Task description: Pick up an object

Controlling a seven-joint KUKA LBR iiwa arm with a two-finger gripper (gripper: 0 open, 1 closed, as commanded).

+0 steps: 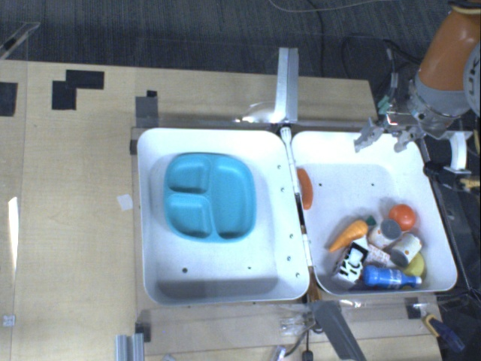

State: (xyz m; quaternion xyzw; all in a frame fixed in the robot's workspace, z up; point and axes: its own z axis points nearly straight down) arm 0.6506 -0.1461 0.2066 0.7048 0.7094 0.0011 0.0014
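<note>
Camera view: black-and-white labelled box (351, 262), lettering unreadable, beside blue bottle (388, 278).

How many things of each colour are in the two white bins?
Blue: 2, the divided plate and the bottle
Orange: 3, the carrot, the ball and the piece by the divider
Black and white: 1, the small box
Grey: 1, the can
Total: 7 that I can tell apart; the pile is crowded.
</note>
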